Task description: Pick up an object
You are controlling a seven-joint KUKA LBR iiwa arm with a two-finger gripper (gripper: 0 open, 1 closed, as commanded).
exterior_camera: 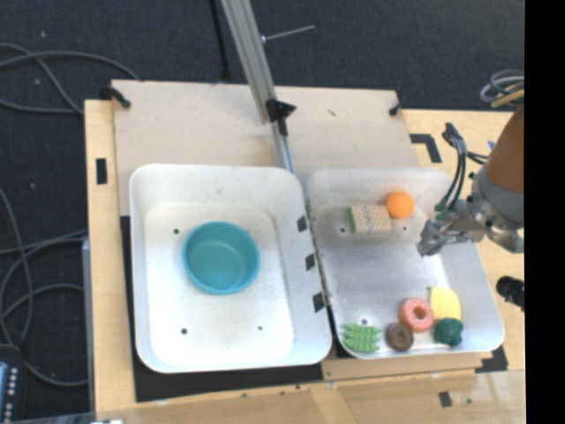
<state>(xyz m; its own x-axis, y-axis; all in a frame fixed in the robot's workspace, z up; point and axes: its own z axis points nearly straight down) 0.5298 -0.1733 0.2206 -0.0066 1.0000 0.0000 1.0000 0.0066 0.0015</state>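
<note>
- Gripper (433, 239) hangs over right bin (371, 272), just right of striped block (369, 220); finger state cannot be told.
- Striped block: long axis runs left-right, green end pointing toward left bin (159, 325).
- Orange ball (400, 204) touches block's upper right.
- Teal bowl (221, 256) sits in left bin.
</note>
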